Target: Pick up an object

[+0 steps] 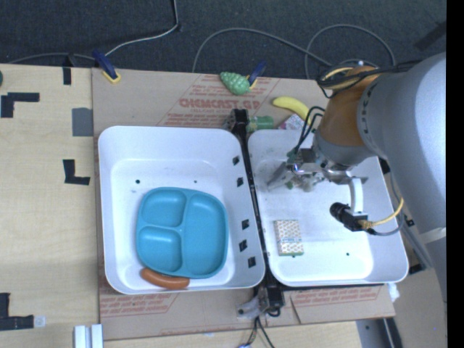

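The arm reaches in from three o'clock, its pincer (293, 174) low over the right bin (377, 267), toward that bin's ten o'clock corner; whether it is spread or pressed together I cannot tell. A small patterned packet (290, 237) lies flat in the same bin, toward six o'clock of the pincer and apart from it. The left bin (123, 151) holds a blue divided plate (182, 231) with a sausage (165, 279) touching its six o'clock edge. On the tabletop (43, 194) beyond the bins lie a banana (290, 106) and a green toy (235, 83)
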Action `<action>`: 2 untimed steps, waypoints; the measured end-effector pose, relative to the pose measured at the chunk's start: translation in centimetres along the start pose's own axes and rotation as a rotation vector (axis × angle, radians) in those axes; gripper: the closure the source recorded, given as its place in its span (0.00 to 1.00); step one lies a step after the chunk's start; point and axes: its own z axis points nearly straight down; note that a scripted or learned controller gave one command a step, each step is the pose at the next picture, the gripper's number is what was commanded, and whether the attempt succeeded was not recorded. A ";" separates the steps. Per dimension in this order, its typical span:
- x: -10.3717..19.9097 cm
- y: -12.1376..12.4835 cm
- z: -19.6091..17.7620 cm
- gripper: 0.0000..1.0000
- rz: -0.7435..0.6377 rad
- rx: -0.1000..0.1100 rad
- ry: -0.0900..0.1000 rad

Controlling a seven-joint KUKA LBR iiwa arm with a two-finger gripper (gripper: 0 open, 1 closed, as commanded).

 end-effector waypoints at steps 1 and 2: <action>0.4 5.5 0.3 0.00 0.002 0.000 -0.002; 0.4 5.7 0.3 0.00 0.002 0.006 -0.001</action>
